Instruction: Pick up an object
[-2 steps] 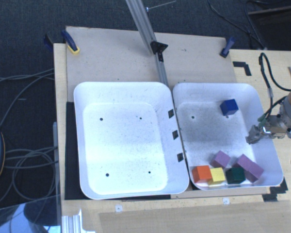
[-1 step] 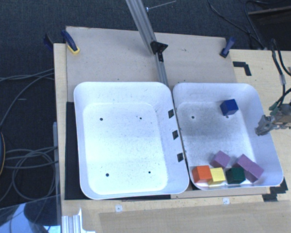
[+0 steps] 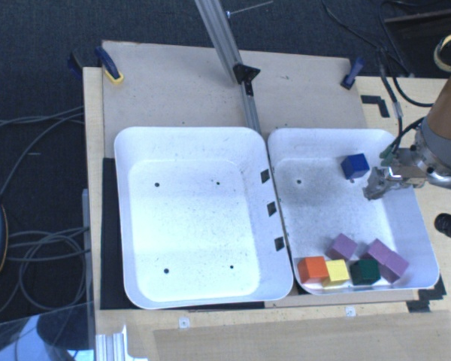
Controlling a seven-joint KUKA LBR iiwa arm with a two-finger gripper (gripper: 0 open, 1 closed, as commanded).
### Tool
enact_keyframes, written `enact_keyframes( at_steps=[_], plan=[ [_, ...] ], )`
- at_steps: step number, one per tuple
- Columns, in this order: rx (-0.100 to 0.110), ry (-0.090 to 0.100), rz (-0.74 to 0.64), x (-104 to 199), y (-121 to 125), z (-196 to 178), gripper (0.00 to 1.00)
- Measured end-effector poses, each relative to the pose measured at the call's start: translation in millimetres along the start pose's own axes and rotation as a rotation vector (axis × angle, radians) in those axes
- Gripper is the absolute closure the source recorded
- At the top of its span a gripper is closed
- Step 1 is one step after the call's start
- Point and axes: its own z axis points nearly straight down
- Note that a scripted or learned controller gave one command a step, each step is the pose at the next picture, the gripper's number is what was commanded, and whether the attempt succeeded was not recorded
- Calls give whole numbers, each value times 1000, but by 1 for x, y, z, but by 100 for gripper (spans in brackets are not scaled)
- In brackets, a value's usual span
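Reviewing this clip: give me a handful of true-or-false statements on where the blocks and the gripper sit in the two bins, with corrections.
1. The blue block lies in the right bin. True.
2. The gripper is over the left bin. False: it is over the right bin, beside the blue block.
3. The orange block touches the yellow block. True.
4. The green block sits alone in the left bin. False: it sits in the right bin's near corner among other blocks.

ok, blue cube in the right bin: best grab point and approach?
Take the blue cube from straight above, across two opposite side faces. It sits alone on the bin floor, apart from the cluster at the front wall, so every side looks free. The claw sits close beside it.
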Motion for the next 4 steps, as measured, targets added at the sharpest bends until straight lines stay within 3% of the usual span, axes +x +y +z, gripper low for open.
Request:
enact_keyframes(
  at_steps=[1, 4],
  plan=[
    [-1, 1, 0, 50, 24, -11, 100],
    [0, 2, 1, 207, 111, 7, 100]
  ],
)
